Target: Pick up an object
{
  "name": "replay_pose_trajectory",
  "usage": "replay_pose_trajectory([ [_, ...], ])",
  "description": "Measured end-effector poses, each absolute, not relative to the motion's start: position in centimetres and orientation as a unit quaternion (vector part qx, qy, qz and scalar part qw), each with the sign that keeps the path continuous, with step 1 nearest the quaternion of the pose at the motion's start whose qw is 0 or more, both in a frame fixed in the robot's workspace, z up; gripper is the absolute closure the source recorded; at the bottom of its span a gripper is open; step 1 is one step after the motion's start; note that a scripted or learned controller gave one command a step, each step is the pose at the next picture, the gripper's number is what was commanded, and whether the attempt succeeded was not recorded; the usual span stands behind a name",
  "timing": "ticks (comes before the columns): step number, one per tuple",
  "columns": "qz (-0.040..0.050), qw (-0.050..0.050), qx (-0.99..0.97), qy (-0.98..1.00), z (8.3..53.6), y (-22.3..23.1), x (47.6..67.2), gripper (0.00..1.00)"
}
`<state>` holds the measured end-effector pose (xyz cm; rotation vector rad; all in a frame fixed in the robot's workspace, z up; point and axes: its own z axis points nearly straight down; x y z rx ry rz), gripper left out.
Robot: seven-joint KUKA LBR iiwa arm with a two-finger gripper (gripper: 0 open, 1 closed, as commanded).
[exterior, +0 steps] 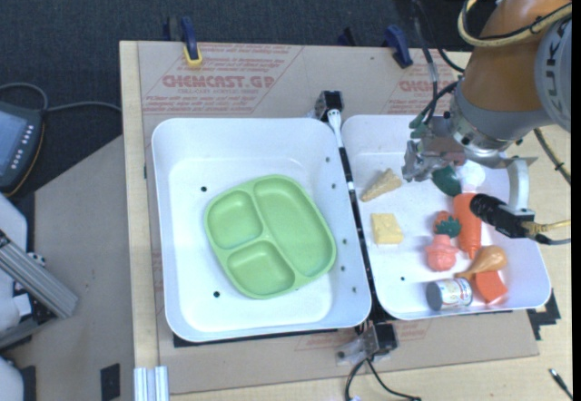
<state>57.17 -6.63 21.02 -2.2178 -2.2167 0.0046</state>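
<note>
Dark green piece [446,180] sits near the right bin's [399,295] back wall, just right of and below my hand [419,163], the orange carrot [467,222] beyond; I can't tell the hand's state.

The arm [513,73] is showing a rounded orange band at the top, gleaming slightly, above a grey wrist housing. Dark lettering is peeking out on the grey casing toward three o'clock. A pale yellow cable is looping over the orange band at about eleven o'clock, and thin black cables are trailing down the ten o'clock side. Below the wrist, the tool [419,163] is appearing as a compact block of grey and dark metal parts.
</note>
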Motion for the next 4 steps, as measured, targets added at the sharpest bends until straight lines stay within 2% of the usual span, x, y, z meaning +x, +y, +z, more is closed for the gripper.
replay_pose_trajectory([
  [1, 0.0006, 0.002, -0.707, -0.707, 22.8, -5.1, 53.0, 1.00],
  [2, 0.0009, 0.002, -0.708, -0.706, 23.0, -5.0, 49.8, 1.00],
  [3, 0.0007, 0.002, -0.707, -0.708, 22.3, -3.4, 50.5, 1.00],
  [4, 0.0008, 0.001, -0.708, -0.706, 22.4, -4.8, 48.8, 1.00],
])
